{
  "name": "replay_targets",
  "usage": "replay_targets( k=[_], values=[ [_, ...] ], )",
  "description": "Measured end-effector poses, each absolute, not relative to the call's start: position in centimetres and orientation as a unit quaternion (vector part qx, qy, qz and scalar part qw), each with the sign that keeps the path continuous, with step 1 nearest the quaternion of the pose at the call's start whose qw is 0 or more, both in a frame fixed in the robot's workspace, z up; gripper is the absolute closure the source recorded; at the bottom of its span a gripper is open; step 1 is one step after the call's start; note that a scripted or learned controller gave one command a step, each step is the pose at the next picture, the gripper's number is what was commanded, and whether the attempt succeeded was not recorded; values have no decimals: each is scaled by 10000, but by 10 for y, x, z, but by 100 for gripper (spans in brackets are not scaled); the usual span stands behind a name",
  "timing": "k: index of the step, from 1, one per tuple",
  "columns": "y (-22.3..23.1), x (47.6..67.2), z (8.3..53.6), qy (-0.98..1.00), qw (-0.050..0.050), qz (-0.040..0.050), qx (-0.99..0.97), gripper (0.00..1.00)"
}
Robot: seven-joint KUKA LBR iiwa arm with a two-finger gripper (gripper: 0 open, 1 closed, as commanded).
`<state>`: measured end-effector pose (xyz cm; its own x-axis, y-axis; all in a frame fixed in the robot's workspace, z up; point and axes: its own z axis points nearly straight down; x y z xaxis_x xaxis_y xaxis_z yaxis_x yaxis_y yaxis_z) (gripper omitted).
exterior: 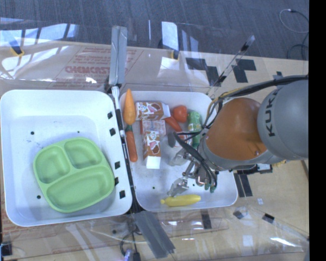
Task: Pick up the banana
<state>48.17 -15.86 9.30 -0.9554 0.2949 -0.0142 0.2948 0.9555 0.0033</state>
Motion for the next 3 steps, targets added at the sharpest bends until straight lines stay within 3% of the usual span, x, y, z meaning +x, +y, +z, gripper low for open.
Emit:
replay_targets(
  k=[1,2,3],
  values=[
    [-209,587,164,9973,-10,5,730,0],
    [-209,488,91,9950,15,3,994,0],
    [-129,485,94,9999,117,-6,-23,0]
  ],
)
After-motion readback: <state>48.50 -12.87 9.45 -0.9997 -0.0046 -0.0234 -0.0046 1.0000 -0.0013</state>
